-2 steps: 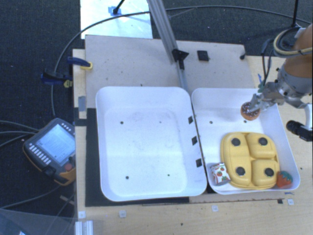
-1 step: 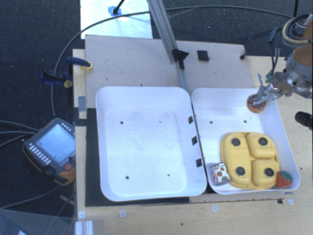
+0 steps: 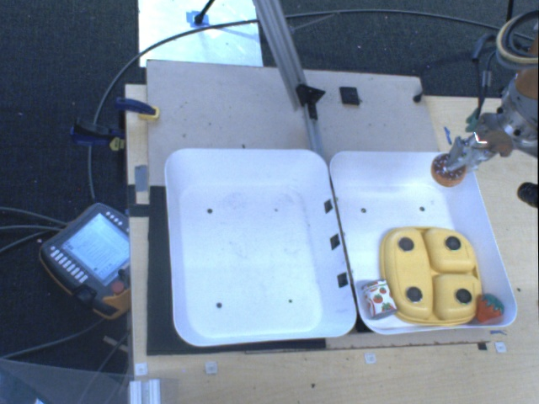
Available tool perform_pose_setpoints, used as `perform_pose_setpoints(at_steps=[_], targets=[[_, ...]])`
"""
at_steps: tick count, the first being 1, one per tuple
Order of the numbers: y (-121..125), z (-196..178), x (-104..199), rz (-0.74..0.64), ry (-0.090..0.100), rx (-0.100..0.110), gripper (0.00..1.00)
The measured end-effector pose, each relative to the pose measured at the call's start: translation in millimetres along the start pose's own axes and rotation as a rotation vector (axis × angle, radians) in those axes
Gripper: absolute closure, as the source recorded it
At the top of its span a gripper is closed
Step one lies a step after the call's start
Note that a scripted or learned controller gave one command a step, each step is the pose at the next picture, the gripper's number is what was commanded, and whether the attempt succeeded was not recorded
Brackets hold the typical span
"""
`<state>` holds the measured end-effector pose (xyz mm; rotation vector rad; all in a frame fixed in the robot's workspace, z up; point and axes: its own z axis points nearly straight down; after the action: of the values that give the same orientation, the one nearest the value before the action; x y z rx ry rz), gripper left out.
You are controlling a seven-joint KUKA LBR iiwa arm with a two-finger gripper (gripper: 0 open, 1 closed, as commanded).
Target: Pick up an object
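Note:
My gripper (image 3: pixel 460 155) hangs at the far right corner of the right bin (image 3: pixel 362 183), below the grey wrist with the orange band. Its tip meets the top of a small round brown object (image 3: pixel 445 173) that looks like a sprinkled donut, just inside the bin's corner. Whether the object rests on the bin floor or is lifted is unclear. A yellow four-part toy (image 3: pixel 429 274) with black dots lies in the near right of the same bin. Beside it are a small white and red box (image 3: pixel 379 298) and a red strawberry-like piece (image 3: pixel 491 308).
The left bin (image 3: pixel 244 242) sits beside the right one, with black clips along the shared rim. A grey pole (image 3: pixel 282 49) slants in from the top. A teach pendant (image 3: pixel 88 255) and cables lie on the floor at the left.

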<state>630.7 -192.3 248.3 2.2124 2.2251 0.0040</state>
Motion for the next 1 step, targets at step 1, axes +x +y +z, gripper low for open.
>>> perform_pose_setpoints(at_steps=[1], targets=[[-11.2, 11.9, 56.6, -0.003, 0.002, 0.005, 1.00]])
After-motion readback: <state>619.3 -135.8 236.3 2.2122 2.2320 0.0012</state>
